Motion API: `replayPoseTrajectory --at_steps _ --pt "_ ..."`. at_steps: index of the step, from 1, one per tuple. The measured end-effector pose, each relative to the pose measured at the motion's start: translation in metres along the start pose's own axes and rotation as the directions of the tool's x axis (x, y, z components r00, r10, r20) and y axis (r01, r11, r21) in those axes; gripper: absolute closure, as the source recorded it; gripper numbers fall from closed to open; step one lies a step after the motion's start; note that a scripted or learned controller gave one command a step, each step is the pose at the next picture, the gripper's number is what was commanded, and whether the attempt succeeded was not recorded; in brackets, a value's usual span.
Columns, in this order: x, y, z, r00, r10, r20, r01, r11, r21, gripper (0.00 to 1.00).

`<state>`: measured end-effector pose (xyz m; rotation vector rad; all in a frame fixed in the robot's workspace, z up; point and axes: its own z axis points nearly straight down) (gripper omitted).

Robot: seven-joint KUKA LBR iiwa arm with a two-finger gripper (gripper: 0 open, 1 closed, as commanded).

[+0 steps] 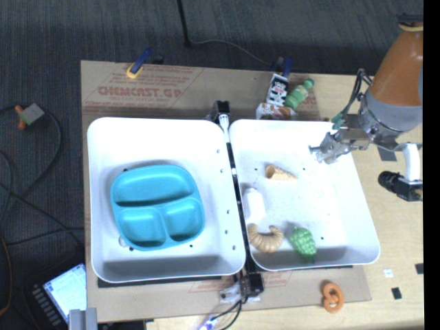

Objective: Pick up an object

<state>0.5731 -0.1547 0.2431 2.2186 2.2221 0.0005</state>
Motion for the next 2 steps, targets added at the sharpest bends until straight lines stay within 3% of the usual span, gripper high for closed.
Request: replayPoseTrajectory --at_steps 1,2 --pt "0.031 -0.080 -0.044 1.000 0.001 0.000 -0.001 1.000 0.001 1.00" --pt "0.101 -0.089 -0.018 1.000 0.001 -0.001 -0.001 1.000 0.002 1.00"
